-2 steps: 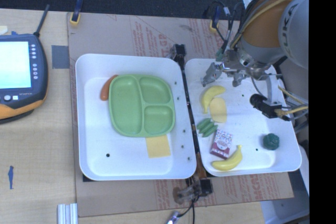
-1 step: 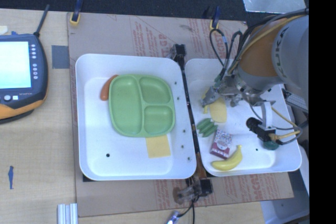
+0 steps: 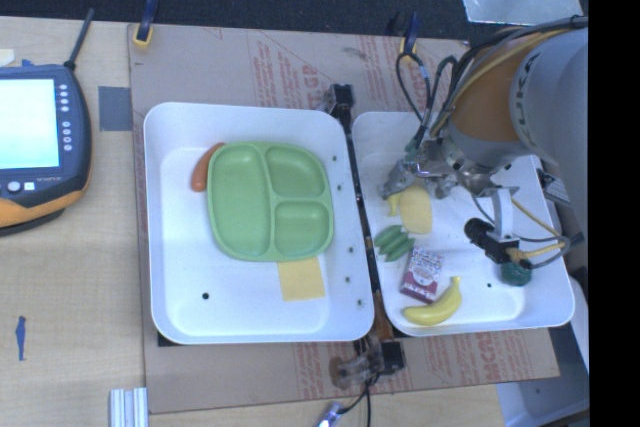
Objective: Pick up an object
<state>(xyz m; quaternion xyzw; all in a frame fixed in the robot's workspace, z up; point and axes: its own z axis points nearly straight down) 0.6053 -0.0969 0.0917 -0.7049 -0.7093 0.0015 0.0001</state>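
Note:
My gripper [image 3: 410, 179] hangs over the far left part of the right bin [image 3: 540, 315], just above a pale yellow block [image 3: 416, 212]. The block lies on the bin floor and touches the gripper's lower edge in this view. Nearer the front lie a green pod-like piece [image 3: 392, 242], a red and white carton [image 3: 424, 274] and a yellow banana [image 3: 435, 305]. A small teal thing [image 3: 517, 273] sits toward the bin's right side. The arm hides the bin's far right corner.
The left bin [image 3: 170, 315] holds a green divided plate [image 3: 270, 201], an orange-red piece [image 3: 203, 167] tucked at the plate's left edge, and a flat yellow square [image 3: 301, 279] in front of it. A tablet-like pendant [image 3: 35, 140] rests on the bench at far left.

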